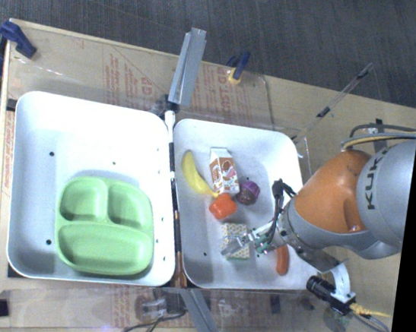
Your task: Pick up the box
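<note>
A white and red carton box (223, 173) lies in the right bin (187, 258), near its back middle. A small flat speckled packet (233, 239) lies nearer the front of that bin. My gripper (248, 244) reaches in from the right and is down at the packet's right edge, well in front of the carton. The grey and orange arm (333, 206) covers the bin's right side.
In the right bin, a yellow banana (194, 173) lies left of the carton, with a purple fruit (248, 192) and an orange-red item (223, 206) just in front of it. A red sausage-like piece (281, 261) lies under the wrist. A green divided tray (105, 226) sits in the left bin (45, 123).
</note>
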Controlling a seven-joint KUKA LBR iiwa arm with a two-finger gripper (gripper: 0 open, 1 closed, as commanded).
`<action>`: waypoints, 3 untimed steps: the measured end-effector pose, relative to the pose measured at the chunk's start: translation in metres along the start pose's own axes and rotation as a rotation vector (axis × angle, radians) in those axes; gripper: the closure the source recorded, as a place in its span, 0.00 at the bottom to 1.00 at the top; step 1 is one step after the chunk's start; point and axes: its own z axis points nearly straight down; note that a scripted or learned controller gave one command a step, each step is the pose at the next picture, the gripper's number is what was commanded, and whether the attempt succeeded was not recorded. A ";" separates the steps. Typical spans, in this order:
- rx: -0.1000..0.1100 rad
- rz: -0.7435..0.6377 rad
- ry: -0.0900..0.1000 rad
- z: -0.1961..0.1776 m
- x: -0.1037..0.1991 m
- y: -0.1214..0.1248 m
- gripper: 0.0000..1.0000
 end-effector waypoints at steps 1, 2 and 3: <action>0.000 -0.005 -0.001 -0.010 0.000 0.001 1.00; 0.000 -0.005 -0.001 -0.010 0.000 0.001 0.00; -0.002 0.073 -0.001 0.009 0.054 0.026 0.00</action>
